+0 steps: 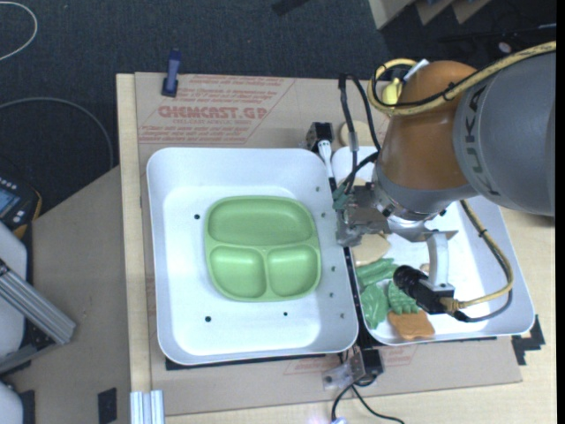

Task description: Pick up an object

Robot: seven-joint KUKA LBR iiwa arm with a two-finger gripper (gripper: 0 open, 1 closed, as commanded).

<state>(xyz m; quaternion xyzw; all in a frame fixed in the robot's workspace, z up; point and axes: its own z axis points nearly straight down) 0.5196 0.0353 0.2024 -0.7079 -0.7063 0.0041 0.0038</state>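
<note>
A pale wooden bench point(106, 263) stands on dark carpet, topped with a brown sheet point(221, 113) printed in red letters, and two shallow white bins sit side by side on it.

The gripper point(360, 222) hangs low over the right bin point(516, 299), at that bin's ten o'clock corner, close to the wall it shares with the left bin point(159, 237). The bulky orange and grey wrist covers it from above, so I cannot tell whether it is wide, narrow or closed on anything.

Just at five o'clock from the gripper lies a small pale beige piece point(377, 246). Further along the same line is a green leafy toy point(381, 291), stretched along the right bin's near left side. Touching its six o'clock end is a tan-orange piece point(412, 327), against the bin's near rim. All three lie on the bin floor.

At nine o'clock from the gripper, in the middle of the left bin, rests a light green divided plate point(263, 247) with three compartments, flat and right side up.

Far off at eleven o'clock, a small blue clip point(171, 71) sits at the sheet's far edge.
</note>
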